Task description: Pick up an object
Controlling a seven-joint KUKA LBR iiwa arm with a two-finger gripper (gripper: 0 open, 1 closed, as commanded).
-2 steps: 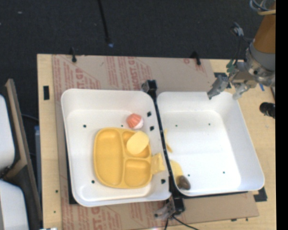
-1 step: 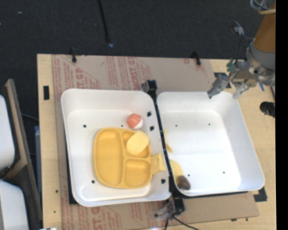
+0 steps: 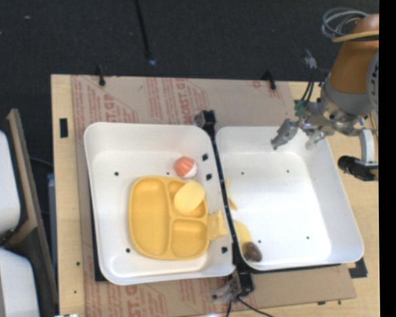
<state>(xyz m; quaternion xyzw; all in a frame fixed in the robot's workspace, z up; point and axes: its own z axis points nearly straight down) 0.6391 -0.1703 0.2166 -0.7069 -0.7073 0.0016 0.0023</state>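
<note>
The right bin [image 3: 317,236] has a wide bare floor, blocked only at its near left corner by a small brown object [image 3: 252,251]. In the left bin [image 3: 105,177], a yellow divided tray [image 3: 155,226] fills the middle, with a pink ball [image 3: 185,168] just beyond it.

Two bins, left bin [image 3: 105,177] and right bin [image 3: 317,197], both plain white, small dark dots on their floors. Divided tray [image 3: 160,220] in left bin is yellow-orange all over. Round lid [image 3: 189,197] on it is paler yellow. Small ball [image 3: 185,168] is orange-pink with a white patch. Brown lump [image 3: 252,251] in right bin's near corner, next to a yellow piece [image 3: 239,232]. Worktop [image 3: 66,243] is light wood; cardboard sheet [image 3: 158,98] on it is tan with red printed lettering. Arm [image 3: 353,65] has an orange band over grey. Gripper [image 3: 297,132] is grey metal. Floor [image 3: 66,18] is dark, speckled.
</note>
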